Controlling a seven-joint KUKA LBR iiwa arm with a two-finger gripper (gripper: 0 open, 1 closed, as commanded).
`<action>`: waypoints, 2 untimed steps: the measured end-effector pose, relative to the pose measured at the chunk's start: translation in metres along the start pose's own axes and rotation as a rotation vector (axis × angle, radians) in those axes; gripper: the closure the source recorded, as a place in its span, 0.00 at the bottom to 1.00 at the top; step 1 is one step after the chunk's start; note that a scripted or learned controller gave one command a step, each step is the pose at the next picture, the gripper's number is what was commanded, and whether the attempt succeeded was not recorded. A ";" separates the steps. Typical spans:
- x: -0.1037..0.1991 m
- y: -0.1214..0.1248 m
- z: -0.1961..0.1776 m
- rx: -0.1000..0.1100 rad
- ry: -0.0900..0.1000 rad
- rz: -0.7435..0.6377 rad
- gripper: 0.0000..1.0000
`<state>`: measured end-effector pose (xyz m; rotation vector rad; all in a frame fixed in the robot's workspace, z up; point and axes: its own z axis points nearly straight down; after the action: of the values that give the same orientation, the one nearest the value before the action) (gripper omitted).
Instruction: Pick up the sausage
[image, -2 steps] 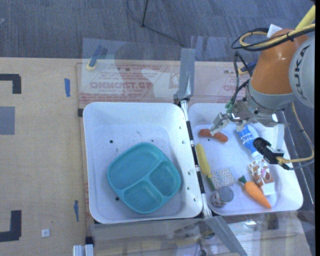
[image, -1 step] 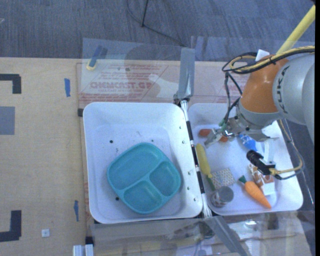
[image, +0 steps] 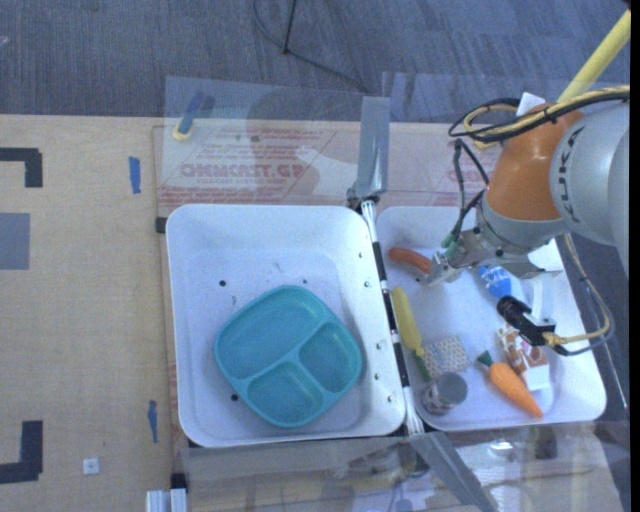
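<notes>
**Op:** I've got the arm (image: 560, 180) coming in from the right of the frame, with the gripper (image: 447, 262) low over the upper left of the right bin (image: 585, 395). The sausage (image: 410, 259) lies there, near the bin's back wall and just right of the divider between the two bins.

**Desk:** Is it in the fingers?

**Op:** I can't say that. The gripper tip sits right at the sausage's right end, touching or nearly so, but from this slant I cannot tell whether the fingers are spread or closed. I'd judge it's lined up at that end because the rest of the sausage runs toward the divider, where there's little room.

**Desk:** Which way does it lie?

**Op:** Long axis runs roughly left to right across the frame, tilted a little, left end higher, right end lower toward the gripper. A grasp across the short width would suit it.

**Desk:** Anything crowding it?

**Op:** A corn cob (image: 405, 318) lies below it along the divider, apart from it. A carrot (image: 516, 389) sits at the lower right, well apart. The left bin (image: 200, 240) holds a teal plate (image: 288, 355), out of the way. My worry is the wall and the divider hemming the fingers in.
</notes>
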<state>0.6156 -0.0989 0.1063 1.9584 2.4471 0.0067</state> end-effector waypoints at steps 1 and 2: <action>0.043 0.064 -0.080 0.003 0.003 -0.413 1.00; 0.053 0.066 -0.088 0.001 0.001 -0.366 1.00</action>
<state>0.6678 -0.0321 0.1943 1.4804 2.7635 0.0047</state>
